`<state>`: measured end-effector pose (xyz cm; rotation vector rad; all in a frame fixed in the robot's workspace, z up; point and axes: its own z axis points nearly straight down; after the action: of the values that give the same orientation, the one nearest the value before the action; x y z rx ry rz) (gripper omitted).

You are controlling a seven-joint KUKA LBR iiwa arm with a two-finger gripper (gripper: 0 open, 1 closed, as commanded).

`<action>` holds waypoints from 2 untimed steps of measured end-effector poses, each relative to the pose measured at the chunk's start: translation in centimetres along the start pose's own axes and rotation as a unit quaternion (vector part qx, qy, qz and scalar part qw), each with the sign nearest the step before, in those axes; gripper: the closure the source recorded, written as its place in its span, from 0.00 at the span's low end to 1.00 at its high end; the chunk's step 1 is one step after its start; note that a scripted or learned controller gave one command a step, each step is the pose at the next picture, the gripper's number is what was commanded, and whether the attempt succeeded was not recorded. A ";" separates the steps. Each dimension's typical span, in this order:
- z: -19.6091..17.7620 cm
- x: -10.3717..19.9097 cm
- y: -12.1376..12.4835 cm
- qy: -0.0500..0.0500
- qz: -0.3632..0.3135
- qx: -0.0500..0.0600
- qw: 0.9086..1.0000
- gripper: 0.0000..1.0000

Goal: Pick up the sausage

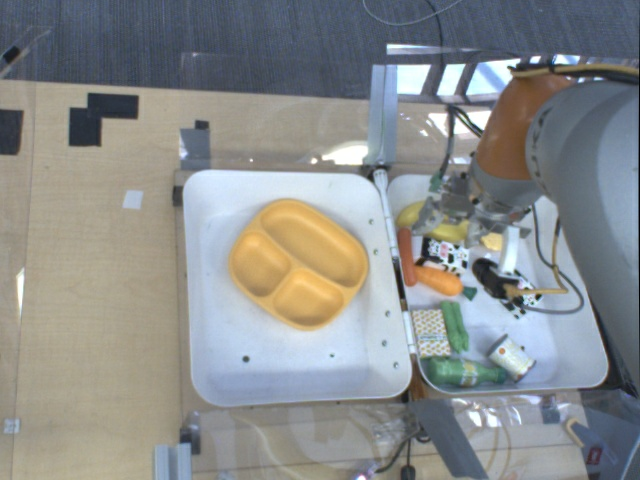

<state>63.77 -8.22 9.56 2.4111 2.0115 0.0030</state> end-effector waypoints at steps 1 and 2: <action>0.5 -6.3 -5.9 -0.001 -0.030 -0.005 1.000 0.00; -0.7 -6.0 -5.6 0.001 -0.031 -0.010 0.999 1.00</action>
<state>57.22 -13.11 10.25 2.3369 2.0773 0.0250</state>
